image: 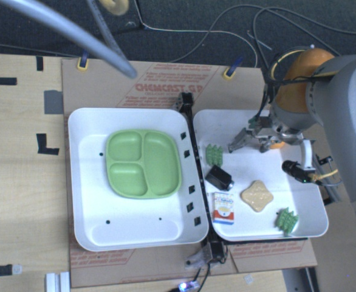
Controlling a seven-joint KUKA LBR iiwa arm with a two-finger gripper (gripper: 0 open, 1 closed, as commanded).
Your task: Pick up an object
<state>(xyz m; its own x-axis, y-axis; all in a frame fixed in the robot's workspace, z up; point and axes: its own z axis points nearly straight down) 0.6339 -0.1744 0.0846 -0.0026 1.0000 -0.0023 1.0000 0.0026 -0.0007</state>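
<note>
The grey arm point(324, 96) reaches in from the right over the right bin point(305, 224), its pincer point(242, 142) spread and pinching nothing, above bare floor. Below lie 2 green pieces point(214, 154), a black block point(219, 177), a tan biscuit point(256, 196) and a carton point(223, 208).

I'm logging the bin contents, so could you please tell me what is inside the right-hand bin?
The right bin holds two green toys, a black block, a small printed carton and a tan cracker-shaped piece. The gripper hangs over its upper part, and the arm hides the bin's right edge.
</note>
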